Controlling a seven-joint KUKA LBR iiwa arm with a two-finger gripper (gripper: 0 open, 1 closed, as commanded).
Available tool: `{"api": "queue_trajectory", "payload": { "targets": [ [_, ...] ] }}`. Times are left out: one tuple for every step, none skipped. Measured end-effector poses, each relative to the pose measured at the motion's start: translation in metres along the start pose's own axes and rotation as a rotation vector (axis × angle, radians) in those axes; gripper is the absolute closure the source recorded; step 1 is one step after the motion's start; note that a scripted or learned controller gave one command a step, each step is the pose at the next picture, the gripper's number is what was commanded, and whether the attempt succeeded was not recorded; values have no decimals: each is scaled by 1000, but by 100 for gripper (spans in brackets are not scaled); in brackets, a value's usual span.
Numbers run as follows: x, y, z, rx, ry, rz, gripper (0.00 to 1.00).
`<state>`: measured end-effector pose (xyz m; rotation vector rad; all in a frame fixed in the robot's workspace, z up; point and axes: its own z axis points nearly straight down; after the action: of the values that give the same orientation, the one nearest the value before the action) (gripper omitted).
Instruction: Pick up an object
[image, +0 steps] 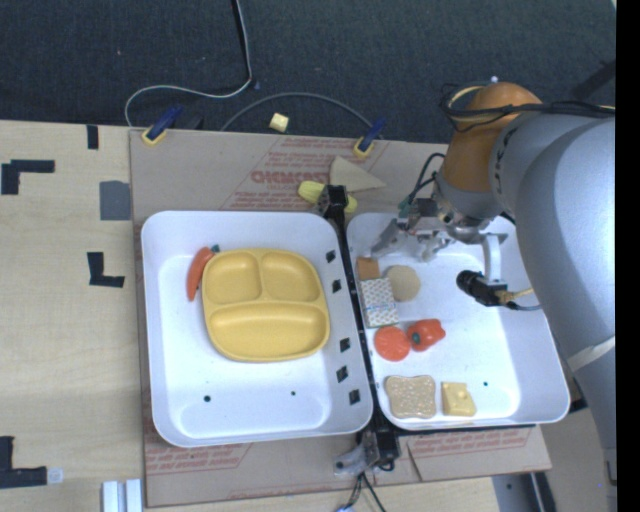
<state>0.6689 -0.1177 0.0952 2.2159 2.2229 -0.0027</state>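
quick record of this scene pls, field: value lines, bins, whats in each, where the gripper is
left bin: yellow divided plate, with an orange carrot lying against the plate's left edge
right bin: small brown block, round beige piece, checkered square, orange round piece, red pepper, slice of toast, yellow cheese block
gripper: over the far left part of the right bin, just above the small brown block
held object: none seen
arm: reaches in from the right

Arm (570, 250) cut by right edge; far bin corner (480, 225) hidden.
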Motion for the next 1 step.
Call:
{"api": "queue_trajectory", "payload": {
  "targets": [
    [15,-19,6,-11,0,4,0]
  ]
}}
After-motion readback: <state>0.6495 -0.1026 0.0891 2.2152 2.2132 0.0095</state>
